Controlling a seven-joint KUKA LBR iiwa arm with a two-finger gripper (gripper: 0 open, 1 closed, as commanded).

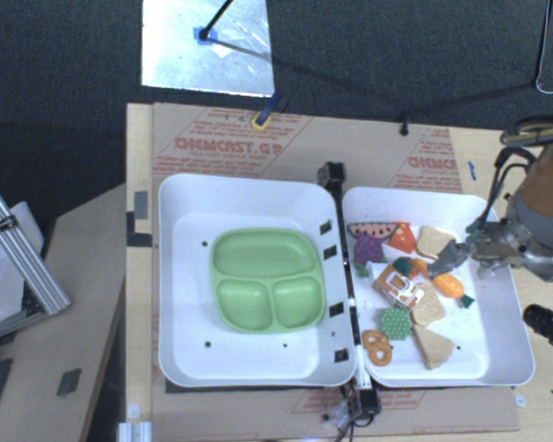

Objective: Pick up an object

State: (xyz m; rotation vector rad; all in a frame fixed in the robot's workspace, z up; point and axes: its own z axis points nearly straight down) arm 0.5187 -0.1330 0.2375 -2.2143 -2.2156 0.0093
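Note:
My gripper (447, 258) hangs over the right bin (503, 359), near its upper right part, with the arm coming in from the right. Just below it lies a small orange fruit (449, 286), and a tan bread slice (432, 240) lies just up and left of it. Nothing shows as held. Other toy foods fill the bin: a watermelon slice (376, 231), purple grapes (368, 250), an orange-and-white box (396, 285), a green round waffle (396, 323), a pretzel (377, 346) and a tan wedge (433, 346).
The left bin (180, 257) holds a green divided plate (265, 279). A black hinge strip (343, 263) runs between the bins. A cardboard sheet (225, 141) lies under both. A metal frame (21, 261) stands at the far left.

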